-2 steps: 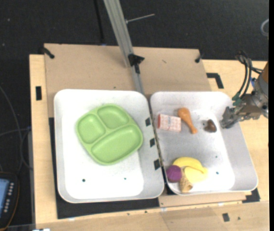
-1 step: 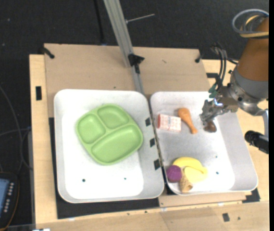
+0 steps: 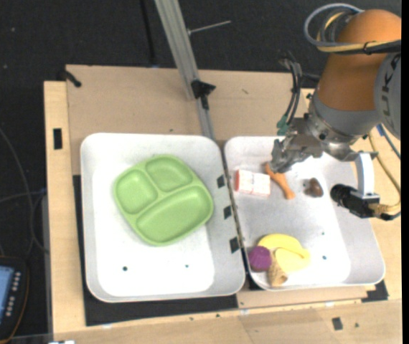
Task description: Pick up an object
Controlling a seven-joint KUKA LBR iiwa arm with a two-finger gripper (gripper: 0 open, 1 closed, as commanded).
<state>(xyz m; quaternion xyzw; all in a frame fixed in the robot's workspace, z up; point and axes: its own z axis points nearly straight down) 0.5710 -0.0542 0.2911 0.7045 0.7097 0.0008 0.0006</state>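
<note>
While hovering low over right bin (image 3: 362, 260), gripper (image 3: 285, 160) sits just above top end of carrot (image 3: 281, 180). Fingers hard to read against dark wrist: cannot tell whether spread or closed. White box (image 3: 252, 183) just left of gripper, brown lump (image 3: 313, 187) just right. Yellow banana (image 3: 285, 250) and purple ball (image 3: 260, 258) well below, near front rim. Best lowered straight, centred across carrot's narrow width, clear of box.

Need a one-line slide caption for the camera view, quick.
KUKA arm's tool poised over an orange carrot in the right bin; green divided plate lies in the left bin.
</note>
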